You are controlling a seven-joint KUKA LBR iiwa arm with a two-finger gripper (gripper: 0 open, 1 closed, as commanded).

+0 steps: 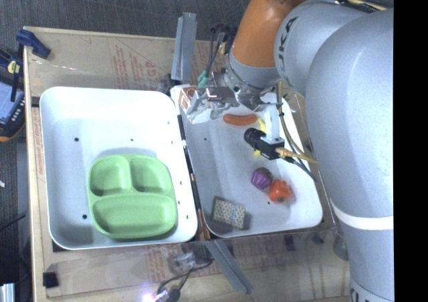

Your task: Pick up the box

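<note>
Camera view: box [229, 213] well apart from claw [204, 101].

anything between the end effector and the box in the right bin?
Only bare bin floor between the end effector and the box, per the camera view; the other items sit to the right.

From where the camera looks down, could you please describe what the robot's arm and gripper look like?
The arm is bulky, rounded and light grey, with an orange band above the wrist and dark lettering beside it. Thin cables run along the wrist to a metallic gripper.
</note>
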